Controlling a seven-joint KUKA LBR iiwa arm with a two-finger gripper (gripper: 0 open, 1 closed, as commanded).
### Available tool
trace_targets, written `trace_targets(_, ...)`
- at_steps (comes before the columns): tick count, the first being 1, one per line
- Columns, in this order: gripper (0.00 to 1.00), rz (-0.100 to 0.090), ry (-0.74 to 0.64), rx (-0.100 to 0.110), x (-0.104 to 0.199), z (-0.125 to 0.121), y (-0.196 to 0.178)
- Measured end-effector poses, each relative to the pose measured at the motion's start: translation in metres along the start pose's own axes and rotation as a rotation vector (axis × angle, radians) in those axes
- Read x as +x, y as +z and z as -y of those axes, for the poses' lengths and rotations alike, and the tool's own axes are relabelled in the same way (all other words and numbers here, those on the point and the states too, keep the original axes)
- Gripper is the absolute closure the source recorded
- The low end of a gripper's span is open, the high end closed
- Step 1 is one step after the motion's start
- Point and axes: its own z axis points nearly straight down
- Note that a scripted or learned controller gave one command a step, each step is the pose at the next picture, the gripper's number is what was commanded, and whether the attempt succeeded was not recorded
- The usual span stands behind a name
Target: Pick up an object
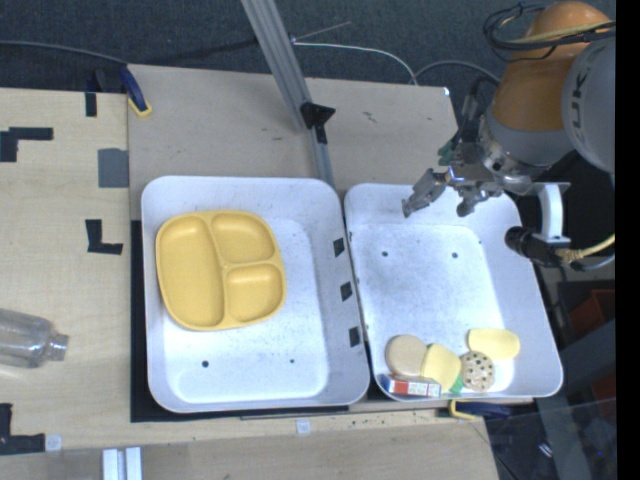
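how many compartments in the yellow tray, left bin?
3. The yellow tray in the left bin has one long compartment along its left side, one at upper right and one at lower right.

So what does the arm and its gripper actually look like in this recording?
The arm is grey with a rounded orange band above the wrist, and dark letters show on its grey shell at the frame's right edge. Thin black cables loop over the orange part. The gripper is small, of dull grey metal, with two slim dark fingers. A white bracket with a black fitting hangs beside the wrist.
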Motion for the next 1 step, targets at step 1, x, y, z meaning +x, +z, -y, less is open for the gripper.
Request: trace_targets(1,0.0,-0.001,-0.005,0.01,0.0866,0.0558,0.0601)
